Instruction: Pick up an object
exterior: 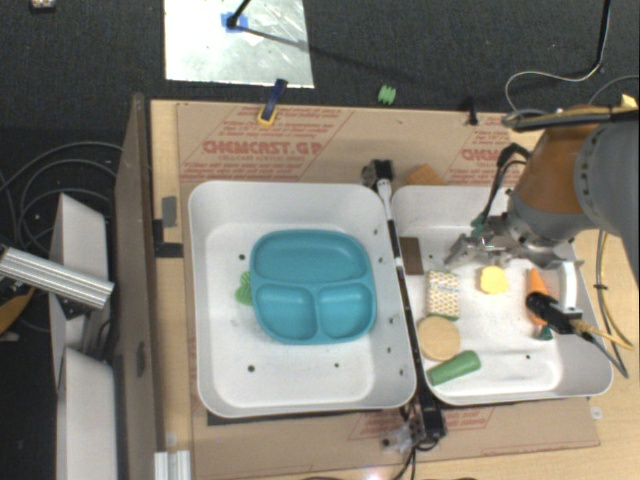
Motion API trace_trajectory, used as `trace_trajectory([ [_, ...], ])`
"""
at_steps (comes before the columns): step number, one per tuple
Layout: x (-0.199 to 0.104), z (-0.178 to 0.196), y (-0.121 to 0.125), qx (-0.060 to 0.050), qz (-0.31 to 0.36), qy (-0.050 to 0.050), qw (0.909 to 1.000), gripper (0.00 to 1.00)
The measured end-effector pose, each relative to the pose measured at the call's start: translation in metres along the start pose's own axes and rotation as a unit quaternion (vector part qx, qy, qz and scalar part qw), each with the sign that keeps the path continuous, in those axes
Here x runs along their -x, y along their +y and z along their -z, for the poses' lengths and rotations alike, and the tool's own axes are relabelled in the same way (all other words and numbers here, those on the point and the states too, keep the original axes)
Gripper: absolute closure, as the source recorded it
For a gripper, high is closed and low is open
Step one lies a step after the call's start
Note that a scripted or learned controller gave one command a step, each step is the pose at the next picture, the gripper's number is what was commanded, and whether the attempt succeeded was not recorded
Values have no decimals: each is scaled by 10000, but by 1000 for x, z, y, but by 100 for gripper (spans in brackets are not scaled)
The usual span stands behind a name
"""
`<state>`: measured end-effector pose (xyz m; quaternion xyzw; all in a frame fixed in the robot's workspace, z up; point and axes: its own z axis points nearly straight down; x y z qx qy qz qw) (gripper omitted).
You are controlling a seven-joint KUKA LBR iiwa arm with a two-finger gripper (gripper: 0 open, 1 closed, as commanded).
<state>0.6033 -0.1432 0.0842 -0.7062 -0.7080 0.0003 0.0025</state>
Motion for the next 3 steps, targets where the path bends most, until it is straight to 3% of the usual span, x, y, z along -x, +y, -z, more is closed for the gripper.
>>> trace_trajectory([
  [1,16,0,-48,7,-18,-15,10000,0],
  [2,61,104,-30,76,-18,-45,10000,0],
  [3,57,-4,-42,17,-14,-13,10000,0],
])
